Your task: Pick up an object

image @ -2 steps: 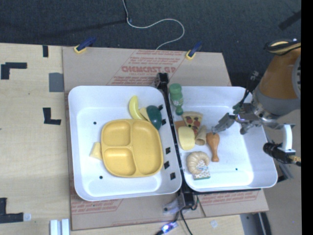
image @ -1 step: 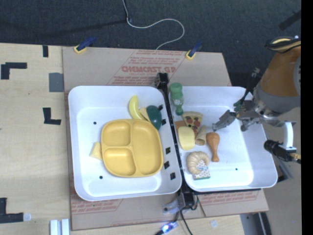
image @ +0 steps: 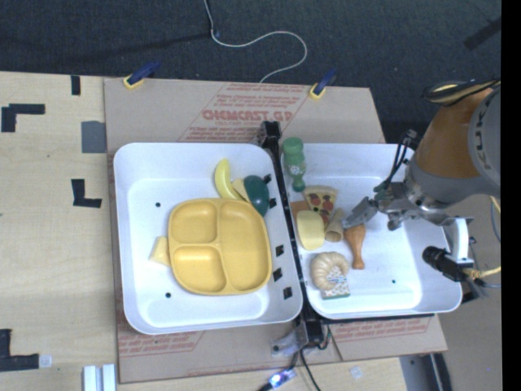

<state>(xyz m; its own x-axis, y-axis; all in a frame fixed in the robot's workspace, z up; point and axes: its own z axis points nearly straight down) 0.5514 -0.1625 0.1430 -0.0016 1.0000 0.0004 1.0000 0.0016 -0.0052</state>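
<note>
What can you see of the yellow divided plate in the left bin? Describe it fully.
The yellow divided plastic plate is a rounded square with three compartments, two smaller and one larger. It lies flat, face up, slightly rotated, in the middle of the left white bin. A yellow banana and a dark green object touch its upper edge.

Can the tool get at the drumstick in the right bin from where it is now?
Probably yes: the tool hovers just above the drumstick, whose top is uncovered, though a yellow block lies close on its left.
</note>
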